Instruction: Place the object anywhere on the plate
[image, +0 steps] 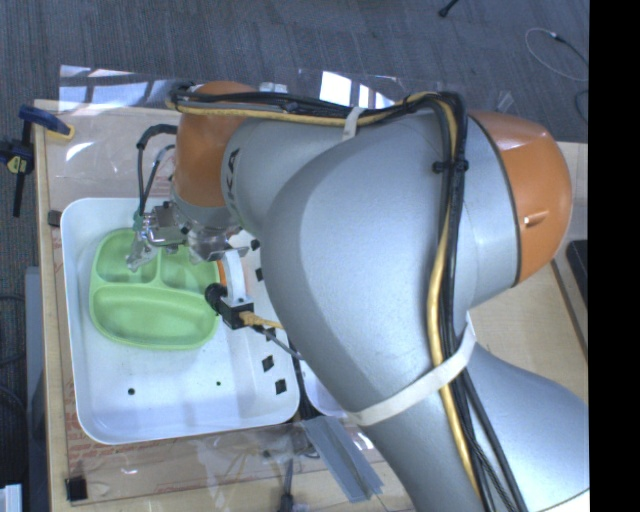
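The arm (400, 280) hides the right bin almost entirely and covers the right side of the left bin (100, 400). It also overlaps the plate's (150, 310) upper right edge. Finger state at the gripper (145, 240) cannot be determined.

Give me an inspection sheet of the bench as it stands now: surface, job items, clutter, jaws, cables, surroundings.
Surface: left white bin on the bench, under the arm; a few small dark specks on its floor.
Job's things: green divided plate lies flat in the left bin's upper part. The object to place cannot be made out.
Clutter: nothing seen beyond the specks.
Grippers: gripper sits over the plate's upper compartments; whether the jaws are open or shut cannot be told.
Cables: black and yellow cable bundle strapped along the arm.
Surroundings: blue clamp at the bench's left corner; dark carpet beyond.
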